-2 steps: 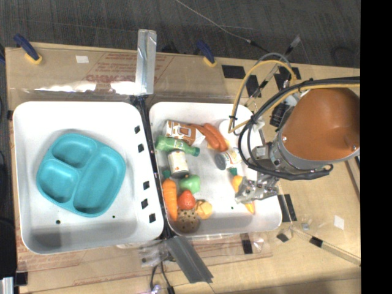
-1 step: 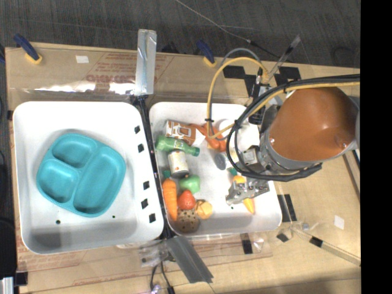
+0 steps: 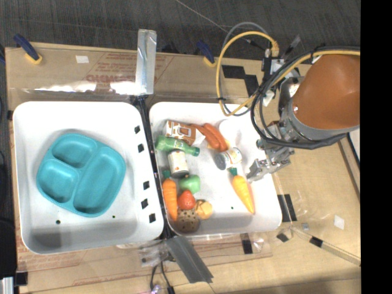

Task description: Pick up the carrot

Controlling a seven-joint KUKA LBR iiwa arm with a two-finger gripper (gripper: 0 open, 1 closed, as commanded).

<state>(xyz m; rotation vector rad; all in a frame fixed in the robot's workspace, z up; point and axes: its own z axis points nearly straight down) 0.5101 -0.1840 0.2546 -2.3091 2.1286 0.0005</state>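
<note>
The carrot [image 3: 244, 192], orange with a small green top, lies in the right bin [image 3: 269, 216] near its right wall, pointing toward the bin's front right corner. My gripper [image 3: 261, 168] hangs just right of the carrot's green end, over the right rim of the bin. The grey wrist and the orange band of the arm [image 3: 327, 94] rise behind it at the right. Nothing shows held in the gripper.
The right bin also holds a sausage [image 3: 214, 136], a green bottle [image 3: 176, 146], a can [image 3: 177, 163], a small jar [image 3: 231, 158], a second orange vegetable [image 3: 169, 196], a strawberry [image 3: 186, 201] and other toy food. A teal divided plate [image 3: 81, 173] lies in the left bin [image 3: 24, 121].
</note>
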